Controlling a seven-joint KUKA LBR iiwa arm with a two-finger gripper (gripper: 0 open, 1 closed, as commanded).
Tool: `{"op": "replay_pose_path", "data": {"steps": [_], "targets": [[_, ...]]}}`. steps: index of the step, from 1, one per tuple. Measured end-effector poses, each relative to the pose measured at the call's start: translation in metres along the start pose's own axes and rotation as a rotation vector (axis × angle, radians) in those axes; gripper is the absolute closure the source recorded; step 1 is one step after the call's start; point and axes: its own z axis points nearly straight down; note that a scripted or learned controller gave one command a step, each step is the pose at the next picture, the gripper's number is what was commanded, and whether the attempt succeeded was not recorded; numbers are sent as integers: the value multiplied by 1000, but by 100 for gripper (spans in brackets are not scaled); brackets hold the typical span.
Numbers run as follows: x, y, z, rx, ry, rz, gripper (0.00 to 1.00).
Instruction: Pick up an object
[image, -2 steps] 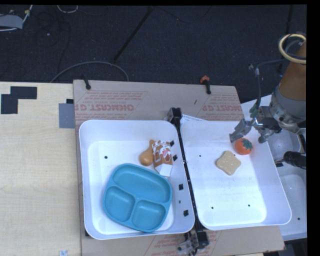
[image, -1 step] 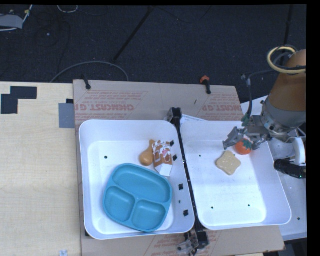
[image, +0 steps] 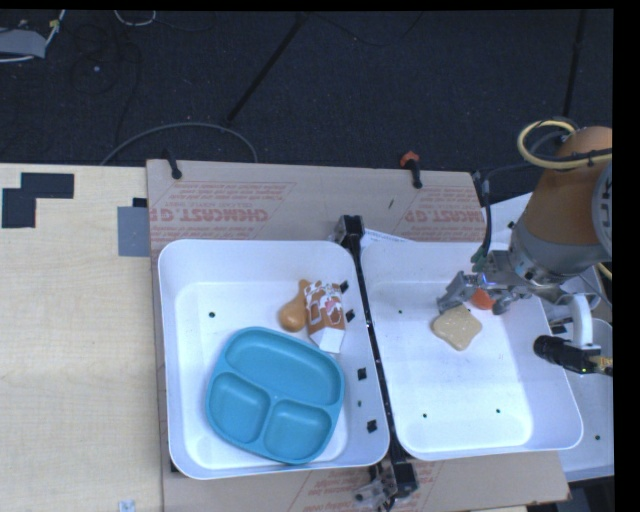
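A flat, tan, roughly square sponge (image: 457, 327) lies in the right bin (image: 500, 420), corners pointing diagonally, just below the gripper (image: 478, 293), whose spread I cannot tell.

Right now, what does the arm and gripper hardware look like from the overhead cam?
The arm comes in from the right: a rounded orange band over a grey wrist section, with a yellowish cable looped above it. The gripper is a small grey metal assembly with an orange-red spot at its middle. A black fitting juts out lower right of the wrist. Fine markings are too small to read.
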Motion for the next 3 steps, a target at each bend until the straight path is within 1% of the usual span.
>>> {"op": "replay_pose_path", "data": {"steps": [1, 2, 3], "targets": [[-2, -4, 44, -1, 0, 0, 0], [-3, -4, 32, -2, 0, 3, 100], [-7, -10, -12, -7, -1, 5, 100]]}}
